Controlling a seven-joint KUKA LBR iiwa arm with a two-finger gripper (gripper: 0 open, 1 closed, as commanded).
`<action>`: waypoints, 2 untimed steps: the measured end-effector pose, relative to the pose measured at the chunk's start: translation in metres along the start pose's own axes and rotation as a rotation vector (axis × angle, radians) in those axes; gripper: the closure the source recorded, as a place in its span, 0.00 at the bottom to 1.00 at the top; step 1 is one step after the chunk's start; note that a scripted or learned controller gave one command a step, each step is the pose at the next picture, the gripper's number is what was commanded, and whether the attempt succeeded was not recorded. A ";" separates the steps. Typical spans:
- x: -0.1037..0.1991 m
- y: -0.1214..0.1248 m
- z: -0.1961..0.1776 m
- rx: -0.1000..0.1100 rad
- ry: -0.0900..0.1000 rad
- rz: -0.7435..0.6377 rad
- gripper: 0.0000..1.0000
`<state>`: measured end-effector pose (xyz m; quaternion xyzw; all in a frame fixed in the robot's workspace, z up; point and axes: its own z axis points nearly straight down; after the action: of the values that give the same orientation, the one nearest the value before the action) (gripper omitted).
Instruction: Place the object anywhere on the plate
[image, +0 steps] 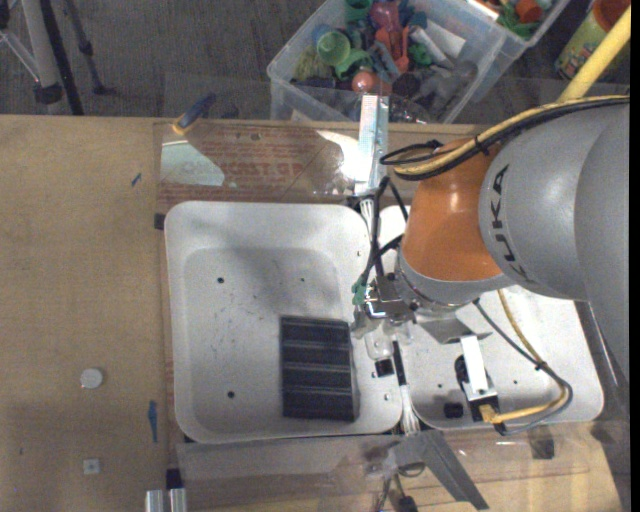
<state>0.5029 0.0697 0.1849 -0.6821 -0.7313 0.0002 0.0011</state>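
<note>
Gripper (388, 345) at right rim of left bin (230, 300), grip unclear, black ribbed block (318, 368) just beside, inside it

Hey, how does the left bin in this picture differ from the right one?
The left bin holds a black ribbed slab; the right bin has most of its contents hidden by the arm. The left bin lies in open view, while the right bin sits largely under the arm. The left bin's floor shows grey scuffs, and the right bin's visible floor looks cleaner. Both are shallow and white.
</note>
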 end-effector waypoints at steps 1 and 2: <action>0.072 0.001 0.064 0.003 0.000 -0.370 1.00; 0.036 -0.013 0.088 -0.033 0.006 -0.489 1.00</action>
<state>0.4874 0.1044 0.0969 -0.4846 -0.8746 -0.0138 -0.0078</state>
